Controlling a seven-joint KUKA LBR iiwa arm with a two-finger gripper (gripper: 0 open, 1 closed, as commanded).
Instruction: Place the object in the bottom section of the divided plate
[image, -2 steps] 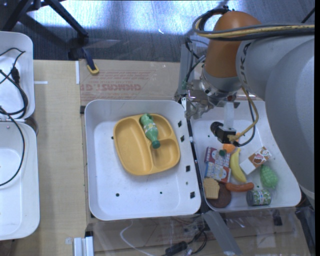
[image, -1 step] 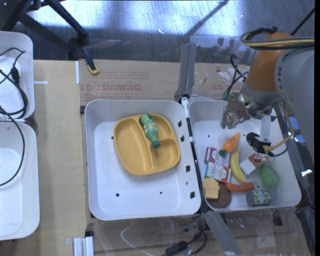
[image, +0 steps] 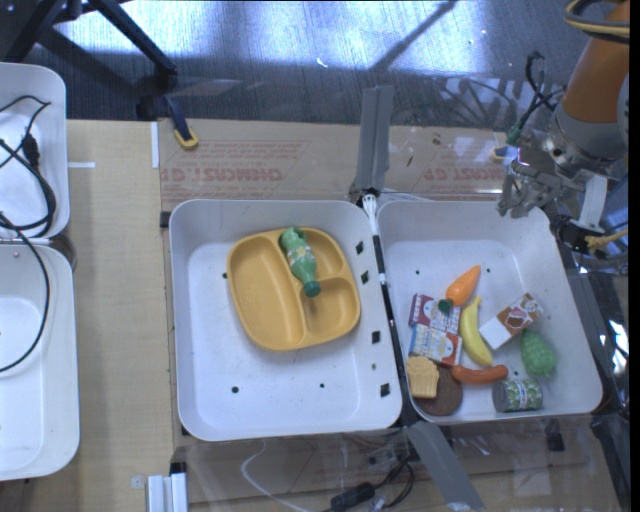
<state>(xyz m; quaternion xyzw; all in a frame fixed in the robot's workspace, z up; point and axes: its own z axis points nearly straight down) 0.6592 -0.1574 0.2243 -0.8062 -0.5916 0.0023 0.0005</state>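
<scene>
Left bin (image: 200, 330): yellow divided plate (image: 270, 310), green bottle (image: 300, 260) lying across its upper divider; right bin (image: 560, 300): carrot (image: 463, 284), banana (image: 474, 335), cartons, green can (image: 517, 396) clustered low; gripper (image: 522, 195) over upper right rim, fingers' state impossible to tell.

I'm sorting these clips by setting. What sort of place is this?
Probably a robotics lab bench: a robot arm reaches over two white bins, one with a yellow divided plate, the other with toy food like a banana.
</scene>
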